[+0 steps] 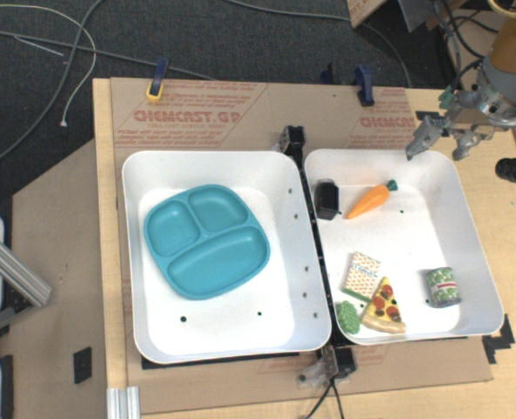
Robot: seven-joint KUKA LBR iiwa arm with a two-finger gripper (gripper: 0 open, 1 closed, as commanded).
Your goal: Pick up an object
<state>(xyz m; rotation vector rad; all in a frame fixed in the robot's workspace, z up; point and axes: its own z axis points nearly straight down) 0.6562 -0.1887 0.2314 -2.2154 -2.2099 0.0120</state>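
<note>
No object picked up; every candidate lies in the right bin (pixel 467 234).
The carrot (pixel 368 201), black block (pixel 326 198), carton (pixel 361 275), pizza slice (pixel 382 307) and can (pixel 443 286) rest on the bin floor. The gripper (pixel 439 143) is seen spread and unloaded above the far-right corner. Descent, grasp and lift remain.

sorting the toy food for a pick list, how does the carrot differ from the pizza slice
The carrot is orange, long and tapered, with a small green tip; the pizza slice is a flat wedge with red and green toppings and a tan crust. The carrot lies alone near the far side of the right bin; the pizza slice lies at the near edge, beside other small items. Both are toy food lying flat in the same bin.
</note>
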